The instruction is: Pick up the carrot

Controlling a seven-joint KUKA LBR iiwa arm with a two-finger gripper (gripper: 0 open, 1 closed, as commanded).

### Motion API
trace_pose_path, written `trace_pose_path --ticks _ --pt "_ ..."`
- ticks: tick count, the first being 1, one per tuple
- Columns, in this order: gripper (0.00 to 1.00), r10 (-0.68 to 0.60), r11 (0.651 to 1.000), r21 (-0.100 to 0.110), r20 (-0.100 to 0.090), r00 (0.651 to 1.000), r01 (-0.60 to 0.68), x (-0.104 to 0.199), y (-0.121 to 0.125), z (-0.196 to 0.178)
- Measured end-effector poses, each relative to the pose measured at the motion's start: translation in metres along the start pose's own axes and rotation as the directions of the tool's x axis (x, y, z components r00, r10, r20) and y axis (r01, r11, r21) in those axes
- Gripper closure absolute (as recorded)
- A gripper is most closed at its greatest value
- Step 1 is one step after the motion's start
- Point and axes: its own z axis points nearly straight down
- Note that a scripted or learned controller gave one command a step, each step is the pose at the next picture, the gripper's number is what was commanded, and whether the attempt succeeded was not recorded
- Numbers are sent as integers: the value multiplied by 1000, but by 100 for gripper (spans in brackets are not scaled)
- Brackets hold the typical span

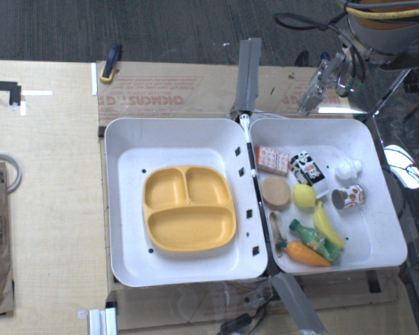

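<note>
A: Where is the carrot [307, 255]?

B: In the right bin [377, 155], at its near edge. It is a smooth orange taper, plastic by its sheen, lying nearly flat with its leafy green end towards the divider.

A: What crowds it?

B: A green bottle [315, 239] lies just behind it, touching or almost so. A curved yellow banana [326, 223] sits beside the bottle, and a round yellow lemon [304, 196] lies farther back. A flat tan disc, like a cookie [276, 192], rests near the divider, with a slim wooden-looking stick [275, 229] below it.

A: And the back of that bin?

B: A reddish, printed packet [272, 160], a black-and-white carton [309, 168] tilted on its side, a small white lump [348, 167], and a little cup [348, 197] tipped over.

A: The other bin?

B: The left bin [126, 208] holds a matte yellow plate [189, 208] with rounded corners and three compartments.

A: The gripper?

B: The gripper [314, 98] hangs above the back rim of the right bin, well apart from the carrot. Its slender metal fingers slant down and leftwards; I cannot tell whether the jaws are spread or pressed together. Nothing sits between them.
</note>
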Motion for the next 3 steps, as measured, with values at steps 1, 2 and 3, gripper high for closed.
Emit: trace_pose_path --ticks 1,2,3 --pt "100 -205 979 -1 0 979 205 69 24 -29" --pt "100 -549 836 0 4 836 549 15 -37 -98" --pt "100 -598 802 -1 2 802 598 21 29 -2"
